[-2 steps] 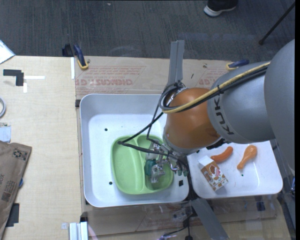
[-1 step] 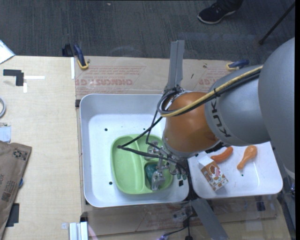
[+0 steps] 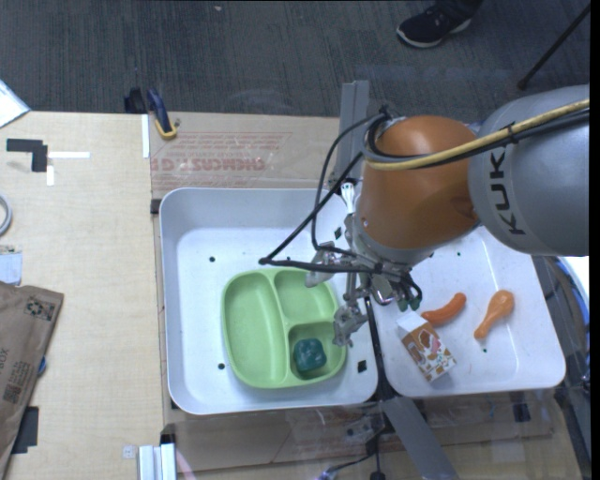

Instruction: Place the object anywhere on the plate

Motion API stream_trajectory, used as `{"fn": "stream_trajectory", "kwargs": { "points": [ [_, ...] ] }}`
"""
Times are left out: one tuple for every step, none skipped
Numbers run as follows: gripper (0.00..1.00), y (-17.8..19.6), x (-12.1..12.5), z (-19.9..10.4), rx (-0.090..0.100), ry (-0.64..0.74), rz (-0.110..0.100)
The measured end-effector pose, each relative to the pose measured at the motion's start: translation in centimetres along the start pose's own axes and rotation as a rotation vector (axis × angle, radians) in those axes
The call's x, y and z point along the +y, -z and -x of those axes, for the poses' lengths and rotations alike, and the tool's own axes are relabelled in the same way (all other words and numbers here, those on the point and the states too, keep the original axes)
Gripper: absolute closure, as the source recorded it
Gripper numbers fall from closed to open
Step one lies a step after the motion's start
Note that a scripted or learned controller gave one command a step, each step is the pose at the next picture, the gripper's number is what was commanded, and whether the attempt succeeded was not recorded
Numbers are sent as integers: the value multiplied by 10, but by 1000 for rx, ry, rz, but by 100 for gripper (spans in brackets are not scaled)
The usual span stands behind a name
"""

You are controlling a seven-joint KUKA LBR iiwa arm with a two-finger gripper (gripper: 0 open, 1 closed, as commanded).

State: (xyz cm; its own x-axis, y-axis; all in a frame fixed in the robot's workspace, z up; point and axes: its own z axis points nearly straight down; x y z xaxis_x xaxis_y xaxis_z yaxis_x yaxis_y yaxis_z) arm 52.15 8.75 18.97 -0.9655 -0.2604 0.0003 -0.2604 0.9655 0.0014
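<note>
The arm (image 3: 497,169) comes in from the right and its big orange band hangs over the middle of the bench, covering the seam where the two white bins meet and a good part of both back walls. Below it the gripper (image 3: 347,328) reaches down over the right edge of the green plate (image 3: 253,328), which sits in the left bin (image 3: 187,281). The gripper is small, dark and tangled with cables from here (I cannot tell whether it is open or closed, or whether it touches anything).

The plate is divided into compartments: one long one on the left and two smaller ones on the right. In the lower right compartment lies a small teal object (image 3: 309,354), rounded and slightly blurred, so its exact shape is hard to make out. It rests inside the plate, just below and to the left of the gripper, and it looks apart from it rather than held.

In the right bin (image 3: 525,375) three things lie clear of the arm: an orange sausage-like piece (image 3: 444,308), an orange drumstick-like piece (image 3: 494,312) near the far wall, and a small printed carton (image 3: 427,350) lying tilted near the front. The left part of that bin is hidden under the wrist.

At the top edge a dark shoe (image 3: 433,22) is cut off by the frame. A brown paper bag (image 3: 23,361) is partly cut off at the left.
</note>
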Motion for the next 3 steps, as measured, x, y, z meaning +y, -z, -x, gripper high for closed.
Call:
{"fn": "stream_trajectory", "kwargs": {
  "points": [
    [0, 17, 29, 103, -2, -340, -1],
    [0, -100, 38, 79, 1, -961, -3],
    [0, 14, 55, 53, 1, -925, -4]
  ]
}}
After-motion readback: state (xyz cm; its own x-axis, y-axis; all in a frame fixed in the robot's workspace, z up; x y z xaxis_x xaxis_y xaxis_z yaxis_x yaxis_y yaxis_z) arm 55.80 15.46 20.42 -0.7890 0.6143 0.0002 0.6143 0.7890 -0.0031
